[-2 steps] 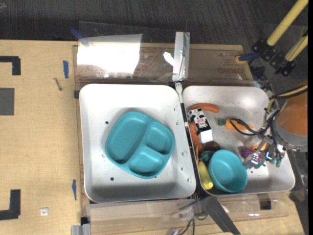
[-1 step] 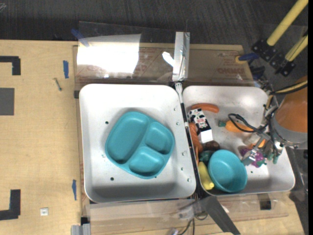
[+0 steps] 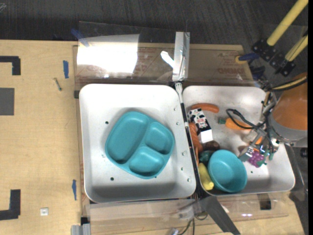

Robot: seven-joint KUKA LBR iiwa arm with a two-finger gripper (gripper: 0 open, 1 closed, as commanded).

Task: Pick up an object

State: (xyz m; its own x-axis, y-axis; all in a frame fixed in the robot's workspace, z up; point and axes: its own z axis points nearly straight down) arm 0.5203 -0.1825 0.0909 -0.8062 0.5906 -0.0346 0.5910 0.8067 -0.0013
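Teal bowl (image 3: 227,170) crowds right bin's (image 3: 286,182) front wall; tool (image 3: 258,153) just beside.

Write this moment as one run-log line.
arm: over right bin | gripper: low by purple item | grasp: unclear | teal bowl: untouched

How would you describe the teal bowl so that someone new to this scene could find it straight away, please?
Start at the right-hand white bin, the cluttered one of the two. Look at its near edge: the teal bowl sits there, beside a yellow item. Unlike the teal divided plate in the left bin, it is round, deep and undivided.
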